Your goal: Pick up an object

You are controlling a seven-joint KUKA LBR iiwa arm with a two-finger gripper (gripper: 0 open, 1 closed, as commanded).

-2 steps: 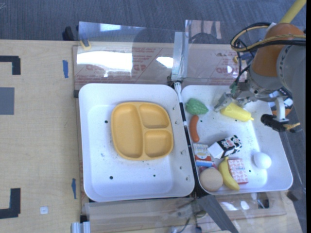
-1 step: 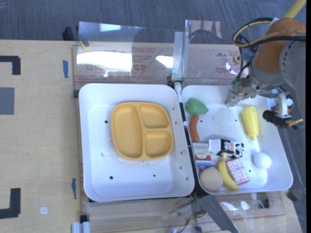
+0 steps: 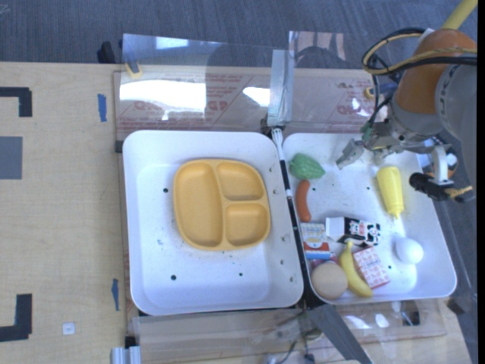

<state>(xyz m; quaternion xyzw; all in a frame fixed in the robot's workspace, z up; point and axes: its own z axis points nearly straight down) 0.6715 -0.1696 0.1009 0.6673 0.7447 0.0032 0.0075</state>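
Peach-coloured egg (image 3: 329,279) sits at right bin's (image 3: 443,275) front edge beside banana (image 3: 353,270). Tool (image 3: 350,155) hovers over the bin's back, near green leaf (image 3: 306,166); nothing visibly grasped, state cannot be told. Pick not yet made.

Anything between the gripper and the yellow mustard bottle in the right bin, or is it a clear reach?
Nothing visible blocks it. The gripper hovers over bare floor at the far end of the right bin; the mustard bottle lies just beside it, apart from the green leaf and carrot.
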